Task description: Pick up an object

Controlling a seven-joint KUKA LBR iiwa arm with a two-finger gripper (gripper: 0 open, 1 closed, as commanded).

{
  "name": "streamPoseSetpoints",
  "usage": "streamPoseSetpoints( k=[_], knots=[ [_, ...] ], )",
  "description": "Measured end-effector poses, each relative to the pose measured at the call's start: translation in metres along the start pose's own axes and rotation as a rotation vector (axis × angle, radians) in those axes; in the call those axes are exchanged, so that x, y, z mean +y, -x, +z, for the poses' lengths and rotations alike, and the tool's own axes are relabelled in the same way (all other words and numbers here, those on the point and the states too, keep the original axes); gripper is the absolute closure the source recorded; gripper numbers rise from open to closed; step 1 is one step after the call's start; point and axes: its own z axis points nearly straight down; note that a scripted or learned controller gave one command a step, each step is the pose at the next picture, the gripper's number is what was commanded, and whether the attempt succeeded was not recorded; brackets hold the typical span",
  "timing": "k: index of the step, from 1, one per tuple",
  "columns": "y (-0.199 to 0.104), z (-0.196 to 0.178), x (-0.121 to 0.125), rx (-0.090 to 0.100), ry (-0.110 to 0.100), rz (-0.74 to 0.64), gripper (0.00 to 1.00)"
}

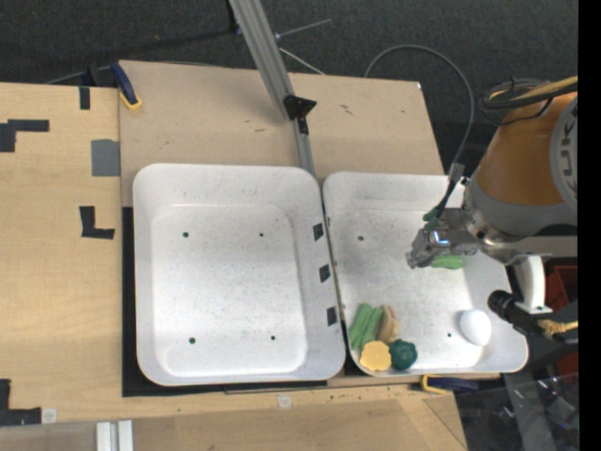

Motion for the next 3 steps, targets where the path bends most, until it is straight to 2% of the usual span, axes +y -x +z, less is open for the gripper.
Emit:
streamPoseSetpoints(
  k=[1, 3],
  knots=[
    [-0.049, -0.01, 0.012, 0.003, -0.004, -0.005, 1.0],
    [-0.156, 0.01, 0.038, 0.002, -0.006, -0.005, 1.0]
  ],
)
